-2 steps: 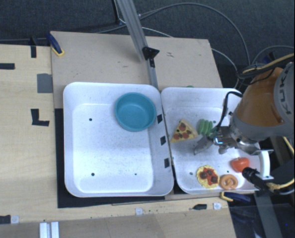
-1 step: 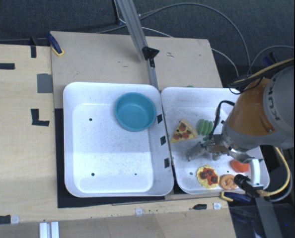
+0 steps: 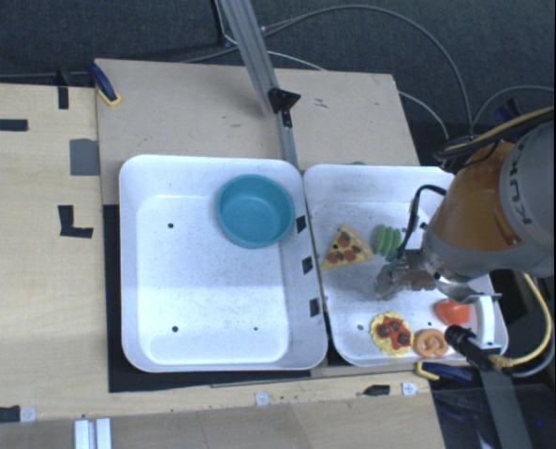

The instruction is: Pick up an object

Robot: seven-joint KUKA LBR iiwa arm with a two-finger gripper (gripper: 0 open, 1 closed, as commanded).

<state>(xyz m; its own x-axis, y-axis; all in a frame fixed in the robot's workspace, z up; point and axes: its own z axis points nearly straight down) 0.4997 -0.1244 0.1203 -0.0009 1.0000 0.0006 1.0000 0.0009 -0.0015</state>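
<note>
My gripper [image 3: 388, 282] hangs low over the middle of the right bin [image 3: 353, 187], its dark fingers pointing left. A toy pizza slice [image 3: 345, 248] lies just left of it. A green ridged toy [image 3: 387, 239] sits right above the fingers. Below them rest a small round pizza [image 3: 390, 333] and an orange ring-shaped toy [image 3: 431, 342]. A red piece [image 3: 453, 311] peeks out under the wrist. I see nothing between the fingers, and the view is too small to show how they stand.
A blue bowl [image 3: 255, 210] stands in the upper right of the left bin [image 3: 166, 279]. A metal pole [image 3: 255, 54] slants down to the seam between the bins. Cables loop behind the arm at the right.
</note>
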